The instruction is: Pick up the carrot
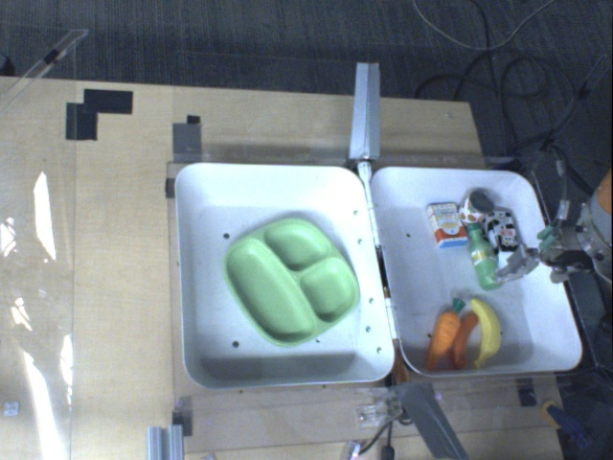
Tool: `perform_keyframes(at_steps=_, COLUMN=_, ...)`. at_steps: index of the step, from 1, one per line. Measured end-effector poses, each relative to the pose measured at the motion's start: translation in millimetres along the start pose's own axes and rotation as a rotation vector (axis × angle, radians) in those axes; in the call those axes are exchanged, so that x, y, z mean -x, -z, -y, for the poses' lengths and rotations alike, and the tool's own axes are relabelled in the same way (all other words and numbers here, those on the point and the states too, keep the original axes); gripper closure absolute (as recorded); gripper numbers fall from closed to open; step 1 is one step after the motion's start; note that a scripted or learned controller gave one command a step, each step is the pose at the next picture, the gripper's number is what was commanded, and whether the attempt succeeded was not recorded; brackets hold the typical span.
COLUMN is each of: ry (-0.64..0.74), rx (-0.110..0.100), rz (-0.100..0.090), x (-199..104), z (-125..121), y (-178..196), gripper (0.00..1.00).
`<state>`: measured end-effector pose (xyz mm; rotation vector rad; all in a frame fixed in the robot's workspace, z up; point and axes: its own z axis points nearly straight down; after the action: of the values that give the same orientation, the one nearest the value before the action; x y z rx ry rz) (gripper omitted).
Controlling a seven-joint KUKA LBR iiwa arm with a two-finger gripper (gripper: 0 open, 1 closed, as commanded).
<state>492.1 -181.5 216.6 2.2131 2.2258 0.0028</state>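
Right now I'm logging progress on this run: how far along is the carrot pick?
Nothing looks done yet: the carrot lies in the right bin, near its front edge, beside a banana. In hand: the end effector sits at the bin's right side near a green bottle, apart from the carrot. Left: reaching the carrot, grasping it and lifting it.

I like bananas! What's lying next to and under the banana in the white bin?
The banana lies against a red sausage beside the carrot. Whatever sits beneath it on the bin floor is covered.

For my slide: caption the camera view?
Gripper beside green bottle in right bin; carrot lies untouched near banana.
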Motion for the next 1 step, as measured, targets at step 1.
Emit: perform_keyframes(at_steps=1, ry=-0.212, rx=0.000, rz=-0.001, x=-63.0, z=4.0, y=-95.3, gripper=0.00)
